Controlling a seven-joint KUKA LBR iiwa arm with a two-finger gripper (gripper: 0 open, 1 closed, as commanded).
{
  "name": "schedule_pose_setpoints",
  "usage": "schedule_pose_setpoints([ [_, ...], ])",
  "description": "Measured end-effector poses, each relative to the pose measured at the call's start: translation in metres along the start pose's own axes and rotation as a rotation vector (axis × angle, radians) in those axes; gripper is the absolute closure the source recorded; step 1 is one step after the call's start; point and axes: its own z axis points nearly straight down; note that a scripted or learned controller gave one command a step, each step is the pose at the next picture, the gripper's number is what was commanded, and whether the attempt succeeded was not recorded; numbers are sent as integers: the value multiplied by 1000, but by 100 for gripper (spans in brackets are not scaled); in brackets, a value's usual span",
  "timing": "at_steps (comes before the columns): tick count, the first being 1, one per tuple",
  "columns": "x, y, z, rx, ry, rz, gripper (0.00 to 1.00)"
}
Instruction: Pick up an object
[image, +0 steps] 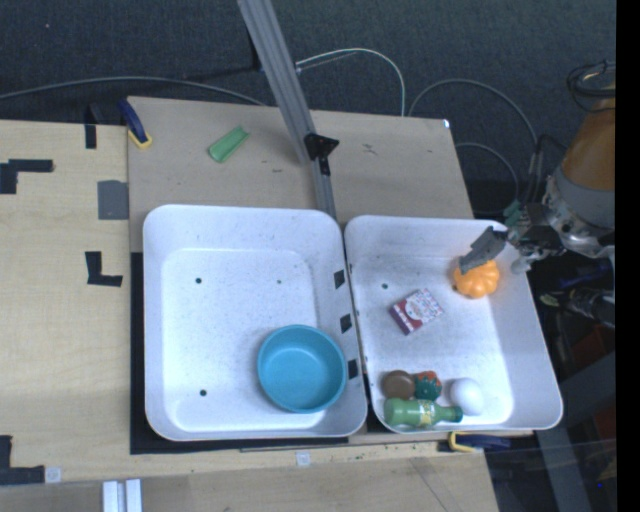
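On the surface (60, 330) sit two white bins. The left bin (170, 250) holds a blue bowl (301, 368) near its front edge. In the right bin (520, 370), the gripper (500, 243) touches an orange pumpkin toy (476, 281) by the far right corner; its state I cannot tell.

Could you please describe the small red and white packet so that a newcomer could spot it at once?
Look in the right bin, near its middle. The packet lies alone there, flat and boxy with red and white print, unlike the round orange fruit farther back.

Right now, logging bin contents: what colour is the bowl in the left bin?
Blue bowl, seen in the camera view.
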Motion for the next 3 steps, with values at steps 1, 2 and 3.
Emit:
schedule_pose_setpoints([
  [1,0,0,0,0,0,0,0],
  [2,3,-5,45,5,0,1,0],
  [3,6,-2,90,5,0,1,0],
])
